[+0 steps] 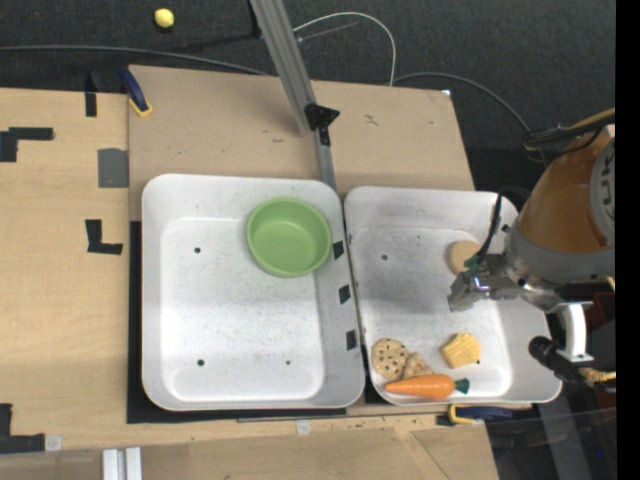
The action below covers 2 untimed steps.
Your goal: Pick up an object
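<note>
Object candidates sit in the two bins, none lifted. Left bin [170, 298]: green bowl [289, 236], upright, in the far right part, near the divider. It's the biggest item on the bench.

Right bin [400, 218]: arm [570, 218] comes in from the right, orange band above the wrist, and hangs over the bin's right half. Gripper [466, 293] is low over the bin floor around mid-depth; can't tell how wide it's set or whether it has anything, the tip is too dark and small to read.

Round tan piece [462, 256] lies just beside the gripper on the far side, partly covered by a black cable. Toy carrot [426, 387], orange with a green end, lies flat along the near wall. Yellow ridged chunk [461, 349] sits just nearer than the gripper, apart from it. Two brown cookie-like pieces [388, 355] at the near left of this bin, just above the carrot, touching or nearly touching each other.

Off the bench, small yellow ball [164, 17] on the dark floor, top left.
</note>
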### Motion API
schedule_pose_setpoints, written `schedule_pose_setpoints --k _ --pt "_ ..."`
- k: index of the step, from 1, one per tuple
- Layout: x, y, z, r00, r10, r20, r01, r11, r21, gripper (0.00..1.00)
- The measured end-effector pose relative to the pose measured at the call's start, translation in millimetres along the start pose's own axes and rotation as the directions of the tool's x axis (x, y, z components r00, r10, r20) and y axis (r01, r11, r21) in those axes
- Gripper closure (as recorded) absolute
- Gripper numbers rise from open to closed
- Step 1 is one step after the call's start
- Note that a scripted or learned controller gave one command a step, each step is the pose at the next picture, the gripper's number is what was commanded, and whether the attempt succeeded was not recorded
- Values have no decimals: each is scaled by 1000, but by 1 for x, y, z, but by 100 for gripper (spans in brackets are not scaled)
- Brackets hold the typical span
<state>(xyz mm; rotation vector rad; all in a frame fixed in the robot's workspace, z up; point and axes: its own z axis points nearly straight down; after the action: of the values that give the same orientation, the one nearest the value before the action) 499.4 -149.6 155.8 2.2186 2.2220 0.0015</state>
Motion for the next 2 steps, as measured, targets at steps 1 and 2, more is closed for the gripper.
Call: schedule_pose_setpoints --k 1,2 --pt "5 6 -44 1000 -1 0 1 1000 -1 100" --pt "5 6 -76 1000 0 0 0 1000 3 100"
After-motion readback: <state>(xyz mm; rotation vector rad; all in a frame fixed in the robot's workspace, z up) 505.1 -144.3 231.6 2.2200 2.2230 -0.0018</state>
